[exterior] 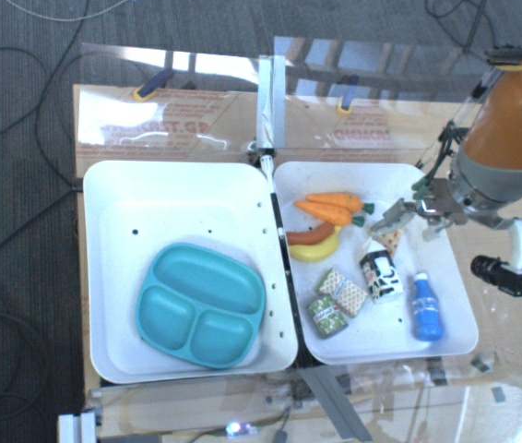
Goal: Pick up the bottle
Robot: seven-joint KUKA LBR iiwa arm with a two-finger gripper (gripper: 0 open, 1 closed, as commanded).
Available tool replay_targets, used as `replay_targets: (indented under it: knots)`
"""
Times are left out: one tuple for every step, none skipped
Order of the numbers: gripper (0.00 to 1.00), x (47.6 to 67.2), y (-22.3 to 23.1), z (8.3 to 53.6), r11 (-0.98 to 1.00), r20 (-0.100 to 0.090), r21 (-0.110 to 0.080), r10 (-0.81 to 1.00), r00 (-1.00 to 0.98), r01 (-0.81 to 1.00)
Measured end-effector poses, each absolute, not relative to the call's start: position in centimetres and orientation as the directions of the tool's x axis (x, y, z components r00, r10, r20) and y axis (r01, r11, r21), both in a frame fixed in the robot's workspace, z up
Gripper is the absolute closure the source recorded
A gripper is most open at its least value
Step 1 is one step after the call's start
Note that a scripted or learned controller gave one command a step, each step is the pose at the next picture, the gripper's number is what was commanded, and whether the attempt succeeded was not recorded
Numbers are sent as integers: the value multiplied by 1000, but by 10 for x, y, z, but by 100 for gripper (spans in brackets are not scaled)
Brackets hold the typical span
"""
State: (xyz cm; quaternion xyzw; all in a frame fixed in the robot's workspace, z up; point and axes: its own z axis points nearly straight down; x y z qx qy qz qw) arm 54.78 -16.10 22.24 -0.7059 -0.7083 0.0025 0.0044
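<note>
The blue bottle (425, 308) with a white cap lies in the right bin (464, 340), near its front right corner. My gripper (411, 223) hovers over the back right part of that bin, behind and slightly left of the bottle and apart from it. Its fingers are spread open with nothing between them. The grey arm with the orange band (505, 123) comes in from the right.
Also in the right bin are two carrots (332, 208), a banana with a sausage (314, 241), a small wedge-shaped toy (389, 240) just under the gripper, a black-and-white can (381, 275) left of the bottle, and small packets (337, 302). The left bin (113, 201) holds a blue divided plate (202, 305).
</note>
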Motion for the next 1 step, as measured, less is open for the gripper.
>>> replay_targets:
  knots:
    - [100, 548, -159, 227, 6, 6, -19, 1000, -6, 1000]
